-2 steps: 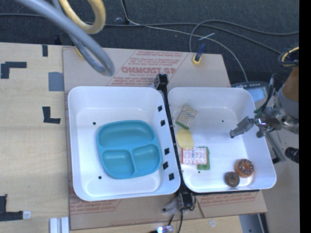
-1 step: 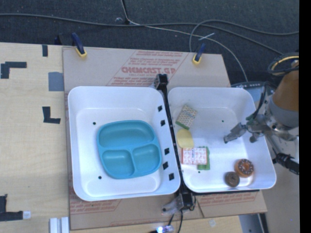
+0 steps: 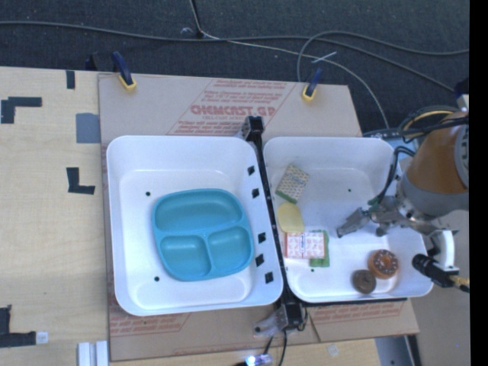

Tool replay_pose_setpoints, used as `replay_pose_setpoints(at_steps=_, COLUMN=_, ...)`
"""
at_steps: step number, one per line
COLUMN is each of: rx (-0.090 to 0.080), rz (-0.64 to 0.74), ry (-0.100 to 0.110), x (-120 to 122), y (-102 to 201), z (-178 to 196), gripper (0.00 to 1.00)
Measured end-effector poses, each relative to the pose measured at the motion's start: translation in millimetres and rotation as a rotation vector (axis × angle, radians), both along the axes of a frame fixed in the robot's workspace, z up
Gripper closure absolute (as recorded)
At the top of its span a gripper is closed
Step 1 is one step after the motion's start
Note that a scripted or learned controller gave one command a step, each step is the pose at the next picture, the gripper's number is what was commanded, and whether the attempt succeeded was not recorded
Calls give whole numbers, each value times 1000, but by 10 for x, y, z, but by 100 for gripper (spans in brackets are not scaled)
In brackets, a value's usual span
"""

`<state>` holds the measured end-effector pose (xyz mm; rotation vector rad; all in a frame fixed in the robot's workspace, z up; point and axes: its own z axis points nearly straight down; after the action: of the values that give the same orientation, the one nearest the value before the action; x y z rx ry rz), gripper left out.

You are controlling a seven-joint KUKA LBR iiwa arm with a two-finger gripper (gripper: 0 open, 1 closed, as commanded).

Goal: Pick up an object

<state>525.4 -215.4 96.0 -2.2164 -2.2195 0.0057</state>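
White plastic walls are hemming in the right bin (image 3: pixel 335 147), where the gripper (image 3: pixel 349 226) is hanging at mid-floor, its fingers narrowly parted and gripping nothing. Open floor is lying around it. A yellow sponge (image 3: pixel 290 218) and a red-and-white packet (image 3: pixel 305 245) are sitting to its left; a donut (image 3: pixel 383 263) and a brown cookie (image 3: pixel 364 281) are resting lower right. Red lettering on the cardboard (image 3: pixel 229 105) above is reading partly "CHEMCAST".

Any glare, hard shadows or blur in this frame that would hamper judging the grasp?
Camera view: soft overall and low in detail. The white bins are bright but not blown out. Shadows are faint, along the inner walls. The blue plate has a mild sheen. The pincer is small, dark and slightly blurred, so its finger state is unreadable. The doughnut stays legible.
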Motion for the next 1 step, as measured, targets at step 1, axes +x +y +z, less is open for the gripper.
replay_pose_setpoints(at_steps=1, rx=0, rz=1, ry=-4, x=10, y=3, z=134, gripper=100)
